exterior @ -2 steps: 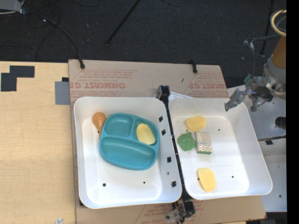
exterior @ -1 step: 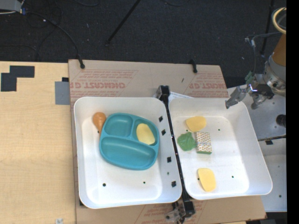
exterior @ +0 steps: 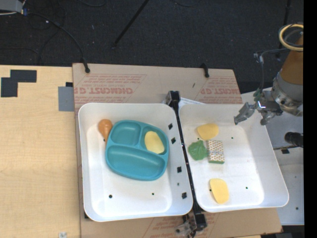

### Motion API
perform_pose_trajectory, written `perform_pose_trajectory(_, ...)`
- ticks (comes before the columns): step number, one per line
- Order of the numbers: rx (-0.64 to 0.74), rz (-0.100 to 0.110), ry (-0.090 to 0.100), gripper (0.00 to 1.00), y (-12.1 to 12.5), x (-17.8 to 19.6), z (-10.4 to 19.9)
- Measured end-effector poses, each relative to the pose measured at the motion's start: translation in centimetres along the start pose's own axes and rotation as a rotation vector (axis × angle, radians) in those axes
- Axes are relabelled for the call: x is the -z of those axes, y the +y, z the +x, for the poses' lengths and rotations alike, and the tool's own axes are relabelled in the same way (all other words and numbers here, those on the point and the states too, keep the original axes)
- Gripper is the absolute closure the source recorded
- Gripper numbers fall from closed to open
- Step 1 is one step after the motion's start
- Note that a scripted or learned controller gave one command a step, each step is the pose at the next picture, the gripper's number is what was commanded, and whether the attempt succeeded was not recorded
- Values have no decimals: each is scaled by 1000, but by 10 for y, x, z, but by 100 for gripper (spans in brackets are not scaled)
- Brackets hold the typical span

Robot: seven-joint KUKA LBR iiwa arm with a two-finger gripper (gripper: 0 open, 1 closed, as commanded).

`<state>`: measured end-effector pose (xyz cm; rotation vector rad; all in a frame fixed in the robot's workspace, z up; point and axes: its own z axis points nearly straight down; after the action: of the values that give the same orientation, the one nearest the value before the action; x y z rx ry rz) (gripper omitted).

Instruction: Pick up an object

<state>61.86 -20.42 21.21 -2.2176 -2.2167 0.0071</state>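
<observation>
1. I am a grey arm with an orange band above my wrist, reaching in from the right side of the scene.
2. My gripper (exterior: 253, 114) hangs above the far right corner of the right bin (exterior: 270, 180), close to its far rim.
3. My two fingers are spread apart, one pointing left over the bin and the other nearer the right rim. Nothing sits between them.
4. Two shallow white bins lie side by side on a sheet of printed cardboard (exterior: 148, 86), joined by a black divider strip (exterior: 181, 152).
5. The right bin holds four small things, all well apart from my gripper, to its left and nearer the camera.
6. A pale yellow piece (exterior: 207, 131) lies toward the far left of that bin.
7. Just near of it, a green piece (exterior: 197, 150) touches a speckled block (exterior: 215, 151) on its right.
8. A second yellow piece (exterior: 219, 190) lies alone near the bin's near edge.
9. The left bin (exterior: 94, 192) holds a teal divided plate (exterior: 133, 157), tilted slightly in the bin.
10. A yellow oval (exterior: 154, 142) rests in the plate's far right compartment.
11. An orange-brown object (exterior: 104, 127) lies just beside the plate's far left edge, touching or nearly touching it.
12. A light wooden table surface (exterior: 34, 157) stretches away to the left of the bins.
</observation>
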Motion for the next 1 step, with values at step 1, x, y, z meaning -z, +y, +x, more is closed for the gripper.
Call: perform_pose_trajectory(1, 0, -2, 0, 0, -1, -45, -5)
